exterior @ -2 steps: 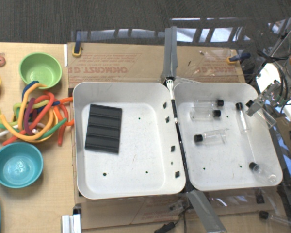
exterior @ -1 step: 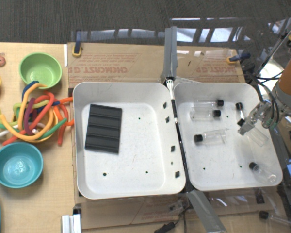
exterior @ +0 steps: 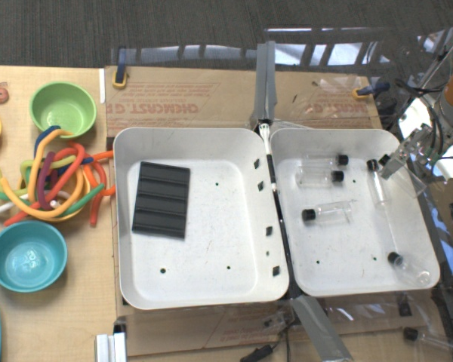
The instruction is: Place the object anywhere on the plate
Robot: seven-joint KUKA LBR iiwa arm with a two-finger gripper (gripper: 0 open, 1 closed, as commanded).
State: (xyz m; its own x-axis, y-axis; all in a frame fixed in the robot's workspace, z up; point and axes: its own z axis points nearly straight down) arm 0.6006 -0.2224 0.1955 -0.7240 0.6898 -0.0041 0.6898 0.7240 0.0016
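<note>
Looking down on the bench (exterior: 53, 292), I see two shallow white bins set side by side, and the task looks barely begun. The left white bin (exterior: 200, 289) holds a flat black ribbed rectangular plate (exterior: 161, 200), lying near its left wall with nothing resting on it. The right white bin (exterior: 362, 277) holds several clear plastic tubes with black caps: two short ones (exterior: 321, 170) close together near the top, another short one (exterior: 328, 213) lower down, and a long thin clear tube (exterior: 385, 213) running down toward the bin's lower right corner. All of them lie well apart from the plate, so whichever is the object to be moved, it is not yet on its way.

At the right edge, the grey arm's claw (exterior: 396, 159) hangs over the upper right part of the right bin, near the top end of the long tube. Whether it is open or closed, and whether it has hold of anything, I cannot tell from here; that corner is a jumble of cables and metal.

By my reckoning everything remains: a firm grasp, a lift, a carry across the divider, and a release over the plate.

Off to the left sit a green bowl (exterior: 63, 109), a teal bowl (exterior: 28, 255) and a tangle of coloured cords (exterior: 57, 183), none involved.
</note>
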